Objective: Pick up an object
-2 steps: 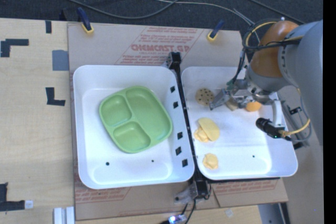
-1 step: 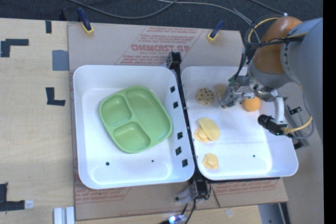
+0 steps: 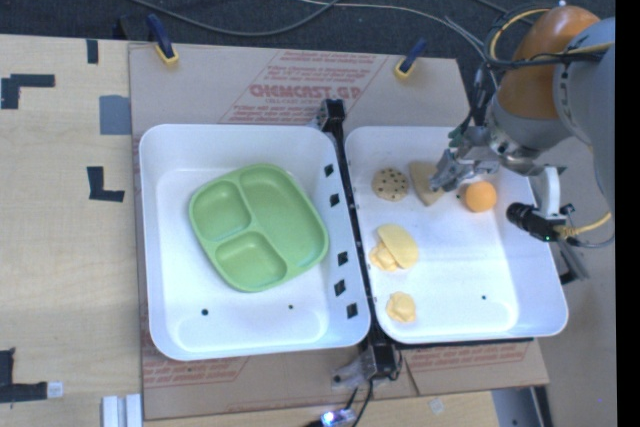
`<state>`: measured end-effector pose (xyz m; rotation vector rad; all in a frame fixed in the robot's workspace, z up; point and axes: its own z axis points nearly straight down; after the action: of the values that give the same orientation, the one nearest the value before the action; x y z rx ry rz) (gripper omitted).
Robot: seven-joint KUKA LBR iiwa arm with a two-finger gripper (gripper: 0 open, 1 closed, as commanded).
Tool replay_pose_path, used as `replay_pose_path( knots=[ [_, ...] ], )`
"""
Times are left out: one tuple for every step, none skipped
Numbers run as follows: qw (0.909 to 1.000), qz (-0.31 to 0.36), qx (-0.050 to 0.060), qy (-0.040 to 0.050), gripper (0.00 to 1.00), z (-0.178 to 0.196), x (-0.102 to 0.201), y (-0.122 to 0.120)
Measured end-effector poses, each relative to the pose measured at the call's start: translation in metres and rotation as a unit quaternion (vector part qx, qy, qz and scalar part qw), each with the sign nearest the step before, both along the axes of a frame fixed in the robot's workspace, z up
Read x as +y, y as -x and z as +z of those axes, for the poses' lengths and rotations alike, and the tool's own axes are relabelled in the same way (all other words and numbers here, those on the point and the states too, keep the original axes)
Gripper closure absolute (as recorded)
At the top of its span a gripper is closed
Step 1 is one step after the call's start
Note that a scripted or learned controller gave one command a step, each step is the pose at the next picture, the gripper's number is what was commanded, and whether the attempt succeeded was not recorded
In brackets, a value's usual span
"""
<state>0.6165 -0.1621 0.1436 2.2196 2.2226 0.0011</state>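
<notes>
The gripper (image 3: pixel 447 172) hangs low in the right-hand bin (image 3: pixel 500 315), just above a tan wedge (image 3: pixel 428 187) lying beside a cookie (image 3: pixel 390 183); whether it is wide or narrow cannot be told. An orange ball (image 3: pixel 480 197) sits just right of the wedge, with two yellow lumps (image 3: pixel 394 247) (image 3: pixel 401 307) nearer the front. The arm appears to be at the reaching step; next comes closing on the wedge and lifting cleanly. Beyond the cookie, the neighbouring bin holds a green tray (image 3: pixel 258 227).
</notes>
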Motion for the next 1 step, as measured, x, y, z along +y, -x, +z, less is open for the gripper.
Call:
replay_pose_path(
  knots=[
    [1.0,0.0,0.0,-0.0001,1.0,0.0518,0.0098,0.0045]
  ],
)
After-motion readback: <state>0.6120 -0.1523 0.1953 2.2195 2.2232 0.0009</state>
